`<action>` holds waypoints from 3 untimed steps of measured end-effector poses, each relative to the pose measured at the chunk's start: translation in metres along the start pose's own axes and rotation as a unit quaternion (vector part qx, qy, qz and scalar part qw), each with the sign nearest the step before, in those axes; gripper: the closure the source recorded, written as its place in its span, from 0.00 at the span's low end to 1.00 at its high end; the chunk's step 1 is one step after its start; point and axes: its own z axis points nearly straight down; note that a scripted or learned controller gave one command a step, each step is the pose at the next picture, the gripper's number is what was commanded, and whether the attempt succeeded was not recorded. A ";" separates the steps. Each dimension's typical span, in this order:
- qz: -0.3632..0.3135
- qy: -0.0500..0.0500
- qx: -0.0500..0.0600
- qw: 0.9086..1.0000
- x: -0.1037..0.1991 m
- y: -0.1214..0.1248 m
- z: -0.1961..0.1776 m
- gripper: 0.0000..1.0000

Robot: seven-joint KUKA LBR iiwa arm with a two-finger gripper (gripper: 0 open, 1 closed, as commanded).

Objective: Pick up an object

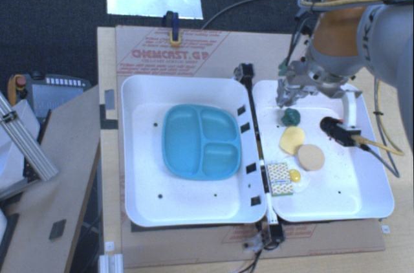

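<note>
My gripper (284, 101) hangs over the far left part of the right bin (336, 204), just above a small dark green object (291, 116). Nothing shows between its fingers. Nearer the camera lie a yellow piece (292, 139), a round tan disc (311, 157), a patterned packet (279, 177) and a small fried egg toy (296, 177).
The left bin (139, 110) holds a blue divided plate (200, 141). A black divider strip (253, 129) runs between the two bins. The near right part of the right bin is bare white floor.
</note>
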 end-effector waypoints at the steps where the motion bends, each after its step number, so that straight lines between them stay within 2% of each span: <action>1: 0.000 0.000 -0.001 1.000 0.050 0.019 -0.009 1.00; 3: 0.001 0.000 0.000 1.000 0.131 0.054 0.012 1.00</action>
